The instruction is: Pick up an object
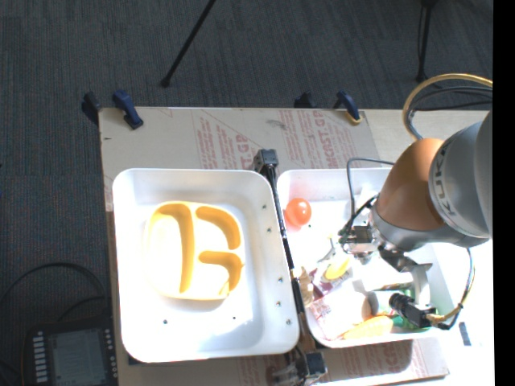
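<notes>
Left bin (pixel 129 215): we see a white dish (pixel 193 252) with yellow ridges lying near its middle.
Ball (pixel 298 211): orange, in the right bin (pixel 322 175), near the top left corner and clear of the other things.
Scraps (pixel 315 294): a small heap of wrappers against the right bin's left wall, below the ball.
Yellow piece (pixel 337 268): just beside the scraps, directly under the gripper.
Gripper (pixel 349 248): low over the middle of the right bin; we cannot tell whether it is open or closed, and we see nothing held in it.
Wedge (pixel 366 326): yellow-orange, by the near wall.
Arm (pixel 438 187): comes in from the right.
</notes>
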Available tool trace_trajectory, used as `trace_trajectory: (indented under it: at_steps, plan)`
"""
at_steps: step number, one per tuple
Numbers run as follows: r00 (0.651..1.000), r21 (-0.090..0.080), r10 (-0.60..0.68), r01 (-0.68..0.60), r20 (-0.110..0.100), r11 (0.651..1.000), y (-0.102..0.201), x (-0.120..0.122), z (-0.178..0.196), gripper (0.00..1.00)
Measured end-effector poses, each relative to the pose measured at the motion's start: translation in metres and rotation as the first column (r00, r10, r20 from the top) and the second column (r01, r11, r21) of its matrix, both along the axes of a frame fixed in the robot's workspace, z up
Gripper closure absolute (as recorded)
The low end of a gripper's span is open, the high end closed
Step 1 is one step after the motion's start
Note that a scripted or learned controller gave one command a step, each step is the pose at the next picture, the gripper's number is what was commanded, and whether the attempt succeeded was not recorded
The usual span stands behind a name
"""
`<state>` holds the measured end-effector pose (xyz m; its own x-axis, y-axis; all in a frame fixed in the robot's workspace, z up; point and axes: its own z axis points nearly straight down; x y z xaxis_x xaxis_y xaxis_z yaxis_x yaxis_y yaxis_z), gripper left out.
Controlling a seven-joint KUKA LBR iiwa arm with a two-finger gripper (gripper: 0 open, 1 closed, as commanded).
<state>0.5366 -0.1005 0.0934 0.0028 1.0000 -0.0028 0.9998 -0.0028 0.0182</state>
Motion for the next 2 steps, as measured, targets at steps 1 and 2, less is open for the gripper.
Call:
trace_trajectory:
  at_steps: [1,2]
  plan:
    - [1.000,-0.001,0.000,0.000,-0.001,1.000,0.0106,-0.0079,-0.0003,0.00]
    - [1.000,-0.001,-0.003,0.003,0.000,1.000,0.0158,-0.0145,-0.0003,0.00]
